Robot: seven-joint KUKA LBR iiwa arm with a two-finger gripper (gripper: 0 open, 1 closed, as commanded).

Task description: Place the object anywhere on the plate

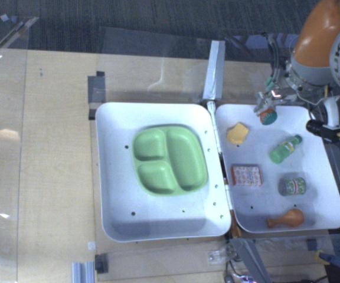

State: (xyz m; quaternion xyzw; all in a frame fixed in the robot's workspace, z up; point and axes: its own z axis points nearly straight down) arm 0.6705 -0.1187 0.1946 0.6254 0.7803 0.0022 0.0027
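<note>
A pale wooden bench (46,175) bore two shallow white bins, backed by dark grey carpet (128,5) along the top of the frame. The green divided plate (170,159) sat in the left bin (114,217). At upper right, the gripper (267,112) hung over the right bin (329,205), a small teal object (268,117) at its tip; grip and axis could not be told.

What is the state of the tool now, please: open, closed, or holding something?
Tool: closed on a small round teal and red object, held above the back corner of the right white bin.
</note>
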